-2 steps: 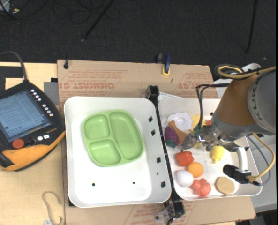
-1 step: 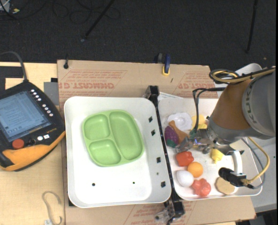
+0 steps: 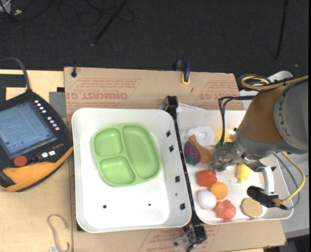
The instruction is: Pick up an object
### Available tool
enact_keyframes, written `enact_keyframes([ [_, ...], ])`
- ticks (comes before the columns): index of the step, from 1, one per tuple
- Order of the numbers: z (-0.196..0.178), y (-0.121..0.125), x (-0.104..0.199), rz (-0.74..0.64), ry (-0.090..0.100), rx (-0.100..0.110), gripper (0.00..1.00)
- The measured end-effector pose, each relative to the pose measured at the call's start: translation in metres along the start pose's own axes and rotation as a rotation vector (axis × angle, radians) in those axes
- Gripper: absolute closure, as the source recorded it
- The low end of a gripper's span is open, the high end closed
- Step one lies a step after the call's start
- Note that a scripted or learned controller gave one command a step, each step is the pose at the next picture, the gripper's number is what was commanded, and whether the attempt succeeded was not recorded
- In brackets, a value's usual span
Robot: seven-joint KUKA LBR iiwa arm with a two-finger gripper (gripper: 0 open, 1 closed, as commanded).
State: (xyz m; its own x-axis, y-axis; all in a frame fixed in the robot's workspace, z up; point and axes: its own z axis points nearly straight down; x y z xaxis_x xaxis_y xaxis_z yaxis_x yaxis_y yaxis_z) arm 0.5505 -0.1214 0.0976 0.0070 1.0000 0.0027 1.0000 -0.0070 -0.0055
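Note:
The right bin [image 3: 281, 214] holds several toy foods: a purple eggplant [image 3: 191, 152], a brown drumstick-like piece [image 3: 201, 147], a white piece [image 3: 202, 134], a red tomato [image 3: 206, 178], an orange [image 3: 218, 190], a white egg [image 3: 206, 199], a red strawberry-like piece [image 3: 226, 210], a tan cookie [image 3: 252, 208] and yellow pieces [image 3: 243, 171]. My gripper [image 3: 222, 159] hangs low over the bin's middle, just right of the drumstick and above the tomato. Its tips are dark and blurred against the arm.
The left bin [image 3: 87, 203] carries a green three-compartment plate [image 3: 126, 154]. A teach pendant [image 3: 21, 135] lies on the bench at far left. A black divider [image 3: 179, 167] runs between the bins. Cables loop around the arm at right.

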Motion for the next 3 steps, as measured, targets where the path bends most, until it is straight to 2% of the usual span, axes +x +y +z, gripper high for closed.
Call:
enact_keyframes([
  [1,-0.060,-0.007,-0.006,0.002,-0.003,-0.006,1.00],
  [2,-0.104,-0.006,-0.014,0.003,-0.003,-0.006,1.00],
  [3,-0.131,-0.006,-0.016,-0.004,-0.002,-0.005,1.00],
])
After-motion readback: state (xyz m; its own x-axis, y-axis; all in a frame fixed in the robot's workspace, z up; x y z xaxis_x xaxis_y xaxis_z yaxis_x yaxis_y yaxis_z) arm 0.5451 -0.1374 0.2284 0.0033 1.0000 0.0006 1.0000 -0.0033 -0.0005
